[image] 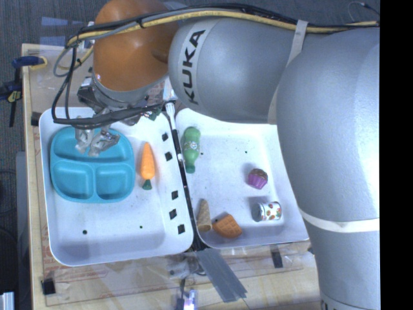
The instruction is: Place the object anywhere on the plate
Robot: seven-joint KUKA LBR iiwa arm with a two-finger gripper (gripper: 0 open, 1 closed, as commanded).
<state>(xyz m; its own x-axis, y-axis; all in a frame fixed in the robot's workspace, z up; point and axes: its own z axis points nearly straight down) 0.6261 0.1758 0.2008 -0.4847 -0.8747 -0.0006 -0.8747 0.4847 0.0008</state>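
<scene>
- Looming closest, the grey arm (258,70) sweeps in from the right, "KUKA" in black capitals along it, orange band (126,41) above the wrist.
- Left bin (97,237): broad bare floor below the plate; black tabs along the shared rim.
- Right bin (226,147): open middle.
- Blue plate (90,166), three compartments, sits upper left.
- Gripper (95,139) hangs over the plate's top compartment; can't tell how wide the fingers stand, or whether anything is held.
- Carrot (148,163) lies just right of the plate, on the bin floor.
- Green bottle (191,147), cone (226,225), can (270,211), purple cupcake (257,177).
</scene>
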